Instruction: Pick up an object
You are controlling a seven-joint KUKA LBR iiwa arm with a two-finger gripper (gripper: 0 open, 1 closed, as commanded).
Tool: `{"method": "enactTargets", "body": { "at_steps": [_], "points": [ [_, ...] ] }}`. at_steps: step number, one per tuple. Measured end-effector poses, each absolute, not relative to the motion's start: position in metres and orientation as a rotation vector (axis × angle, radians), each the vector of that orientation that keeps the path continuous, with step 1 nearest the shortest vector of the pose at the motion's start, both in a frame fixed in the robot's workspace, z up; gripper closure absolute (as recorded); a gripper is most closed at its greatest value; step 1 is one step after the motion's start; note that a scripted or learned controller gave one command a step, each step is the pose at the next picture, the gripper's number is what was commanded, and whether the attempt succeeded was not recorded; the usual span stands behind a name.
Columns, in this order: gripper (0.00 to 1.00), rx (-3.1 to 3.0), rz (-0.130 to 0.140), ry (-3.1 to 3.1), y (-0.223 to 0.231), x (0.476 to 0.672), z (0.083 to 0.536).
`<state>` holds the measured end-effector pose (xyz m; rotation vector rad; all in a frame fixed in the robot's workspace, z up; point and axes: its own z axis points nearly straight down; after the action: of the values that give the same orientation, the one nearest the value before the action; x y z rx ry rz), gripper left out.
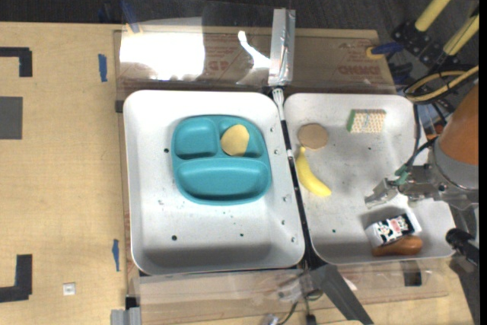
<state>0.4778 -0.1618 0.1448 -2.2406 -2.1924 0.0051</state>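
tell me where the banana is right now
The banana lies in the right bin, against its left wall, just below a round tan object and well left of the gripper.

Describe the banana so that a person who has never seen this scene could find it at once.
Look in the right bin, along its left wall. The banana lies there, just below a round tan piece. It is the sole long, curved, bright yellow thing in that bin.
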Motion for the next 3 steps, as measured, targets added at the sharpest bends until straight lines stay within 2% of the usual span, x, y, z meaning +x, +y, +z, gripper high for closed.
{"method": "enactTargets", "body": {
  "at_steps": [1,2,3],
  "points": [
    [0.00,-2.026,-0.004,-2.407,-0.175,0.570,0.187],
    [0.00,-2.055,-0.007,-2.387,-0.117,0.590,0.088],
    [0.00,-2.163,-0.003,-2.283,-0.128,0.636,0.086]
  ]
}}
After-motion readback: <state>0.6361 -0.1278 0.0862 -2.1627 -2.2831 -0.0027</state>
